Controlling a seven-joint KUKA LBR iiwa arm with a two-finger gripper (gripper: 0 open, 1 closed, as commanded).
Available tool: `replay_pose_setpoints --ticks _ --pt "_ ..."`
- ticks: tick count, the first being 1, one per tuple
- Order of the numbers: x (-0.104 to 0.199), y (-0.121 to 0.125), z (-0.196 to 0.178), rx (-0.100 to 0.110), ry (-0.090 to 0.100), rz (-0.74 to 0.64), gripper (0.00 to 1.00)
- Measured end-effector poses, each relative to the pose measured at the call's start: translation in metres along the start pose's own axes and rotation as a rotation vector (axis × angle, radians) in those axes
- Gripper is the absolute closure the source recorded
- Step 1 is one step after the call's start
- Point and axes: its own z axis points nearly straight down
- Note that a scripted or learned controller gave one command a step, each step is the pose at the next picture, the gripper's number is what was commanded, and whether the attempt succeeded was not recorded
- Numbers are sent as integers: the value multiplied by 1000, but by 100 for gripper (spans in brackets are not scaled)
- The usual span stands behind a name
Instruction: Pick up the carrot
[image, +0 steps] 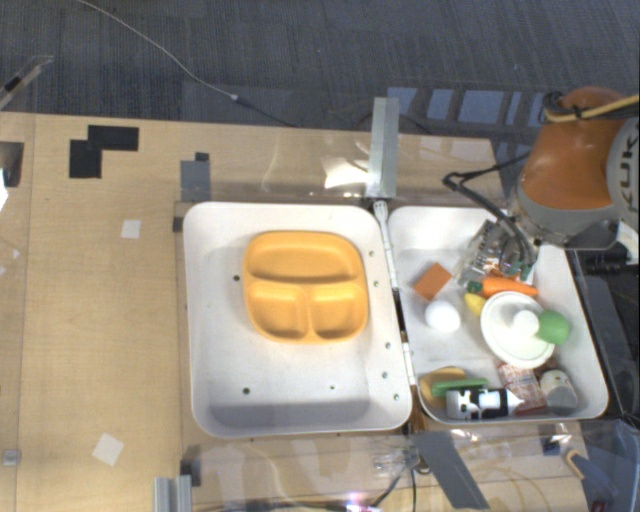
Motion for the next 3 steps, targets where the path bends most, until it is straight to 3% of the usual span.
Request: replay_pose_setpoints --ticks 1,2,3 --pt "88 -9 -11 1 9 -401 100" --pt "39 -36 -171 2 -4 -712 100" --pt "48 -48 -5 -3 22 -738 100"
